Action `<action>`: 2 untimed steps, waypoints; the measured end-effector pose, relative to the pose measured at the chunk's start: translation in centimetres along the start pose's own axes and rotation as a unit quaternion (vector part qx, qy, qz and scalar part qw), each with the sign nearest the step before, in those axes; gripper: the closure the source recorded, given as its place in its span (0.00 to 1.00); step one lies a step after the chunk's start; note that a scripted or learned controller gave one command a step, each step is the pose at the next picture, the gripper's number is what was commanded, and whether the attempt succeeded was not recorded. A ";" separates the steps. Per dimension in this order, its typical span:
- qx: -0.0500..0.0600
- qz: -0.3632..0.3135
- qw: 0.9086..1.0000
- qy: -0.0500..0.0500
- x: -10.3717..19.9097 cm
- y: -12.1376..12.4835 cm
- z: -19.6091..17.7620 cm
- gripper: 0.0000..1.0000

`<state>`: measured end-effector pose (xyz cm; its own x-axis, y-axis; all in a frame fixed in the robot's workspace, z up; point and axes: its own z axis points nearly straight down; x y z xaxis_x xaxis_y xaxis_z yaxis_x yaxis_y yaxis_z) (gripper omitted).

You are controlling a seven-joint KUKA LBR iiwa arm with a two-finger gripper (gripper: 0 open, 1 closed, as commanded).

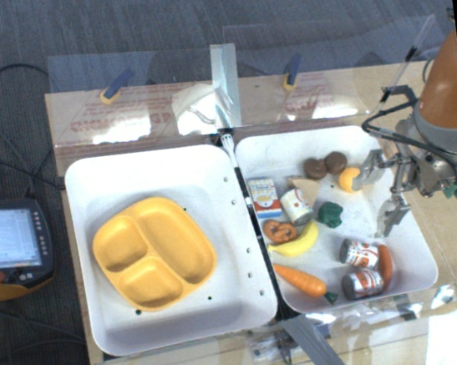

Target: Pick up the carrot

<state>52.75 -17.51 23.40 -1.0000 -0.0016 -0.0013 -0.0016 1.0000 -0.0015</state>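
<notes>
One tapered orange plastic carrot (300, 280) lies lower centre, in the right bin's near-left corner: light, stiff, slick; grip mid-body. My pincer (383, 190) hangs open, empty, right.

Orange carrot (300, 280) lies slantwise (right bin's front).
</notes>
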 end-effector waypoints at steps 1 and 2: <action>0.001 0.226 0.974 0.001 -5.9 -4.8 3.7 0.00; 0.001 0.373 0.928 0.000 -9.6 -4.7 13.8 0.00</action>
<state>62.37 -22.26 9.61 -0.7232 0.6906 -0.0029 0.6906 0.7232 -0.0011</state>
